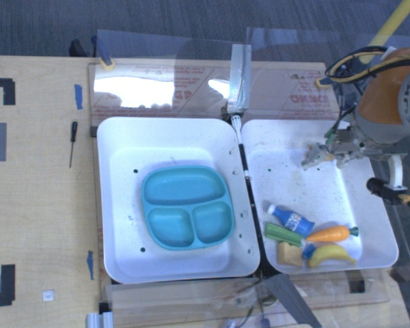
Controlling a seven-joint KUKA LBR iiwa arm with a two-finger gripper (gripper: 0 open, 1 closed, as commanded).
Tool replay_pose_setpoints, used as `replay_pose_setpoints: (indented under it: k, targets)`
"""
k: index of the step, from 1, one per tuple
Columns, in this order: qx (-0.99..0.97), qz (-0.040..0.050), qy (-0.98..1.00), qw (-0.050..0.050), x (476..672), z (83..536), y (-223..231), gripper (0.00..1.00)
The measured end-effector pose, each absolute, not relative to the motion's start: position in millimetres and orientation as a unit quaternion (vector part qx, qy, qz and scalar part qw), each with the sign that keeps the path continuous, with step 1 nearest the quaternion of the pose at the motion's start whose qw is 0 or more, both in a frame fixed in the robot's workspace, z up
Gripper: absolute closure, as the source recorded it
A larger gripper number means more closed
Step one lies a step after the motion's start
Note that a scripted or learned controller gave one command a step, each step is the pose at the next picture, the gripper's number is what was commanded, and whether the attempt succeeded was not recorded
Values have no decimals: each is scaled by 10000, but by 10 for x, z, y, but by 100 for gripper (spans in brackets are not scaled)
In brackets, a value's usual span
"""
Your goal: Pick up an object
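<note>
Overhead, gripper point(313, 157) above right bin point(280, 183)

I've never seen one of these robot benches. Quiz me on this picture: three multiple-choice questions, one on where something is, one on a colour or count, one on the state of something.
1. Where does the small heap of toy food lie?
A. In the near end of the right bin
B. On the blue tray
C. On the wooden bench outside the bins

2. How many compartments has the blue tray?
A. Two
B. Three
C. Five

3. How does the gripper stand to the toy food?
A. It rests on the banana
B. It lifts the carrot
C. It is at the far end of the right bin, apart from the heap

Answers:
1. A: the blue bottle, carrot and banana cluster in the right bin near its front wall.
2. B: the blue tray in the left bin has one long section and two smaller ones.
3. C: the gripper is near the back of the bin, bare floor between it and the heap.
</note>
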State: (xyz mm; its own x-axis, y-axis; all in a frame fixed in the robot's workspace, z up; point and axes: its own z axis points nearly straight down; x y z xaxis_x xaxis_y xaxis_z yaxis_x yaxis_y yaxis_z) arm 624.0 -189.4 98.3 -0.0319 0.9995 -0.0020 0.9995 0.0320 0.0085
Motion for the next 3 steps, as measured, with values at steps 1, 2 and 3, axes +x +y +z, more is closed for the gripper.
replay_pose_setpoints:
  k: [1,2,3]
  targets:
    - [6756,3,7372,-123,6667,874,-2016,0]
    - [6685,70,7436,-42,6488,883,-2093,0]
    - [6683,40,7439,-53,6476,979,-2107,100]
